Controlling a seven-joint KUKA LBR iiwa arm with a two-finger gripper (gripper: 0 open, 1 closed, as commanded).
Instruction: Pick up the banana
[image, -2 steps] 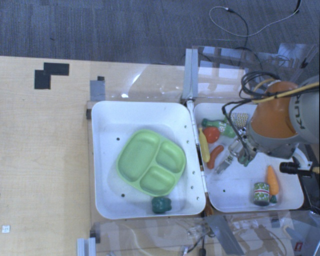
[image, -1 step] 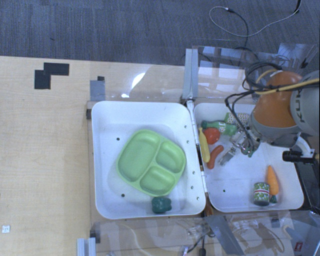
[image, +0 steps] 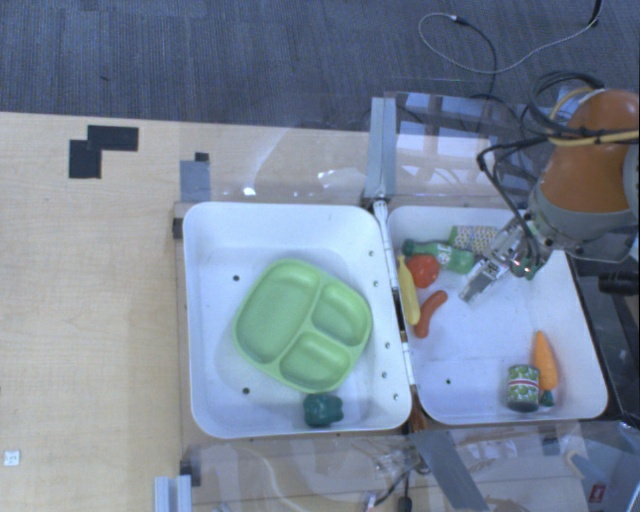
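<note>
The banana (image: 407, 290) is a slim yellow piece lying lengthwise against the left wall of the right bin (image: 580, 300). My gripper (image: 478, 282) hangs over the upper middle of that bin, pointing down and to the left. It is well to the right of the banana and apart from it. Between the two lie a red pepper-like toy (image: 424, 268) and an orange-red sausage (image: 430, 312). Nothing shows in the gripper's grasp.
A green toy (image: 452, 259) and a patterned item (image: 474, 238) lie just left of the gripper. A carrot (image: 545, 360) and a small can (image: 522, 388) sit at the bin's lower right. The left bin (image: 205, 300) holds a green divided plate (image: 304, 324) and a dark green toy (image: 322, 409).
</note>
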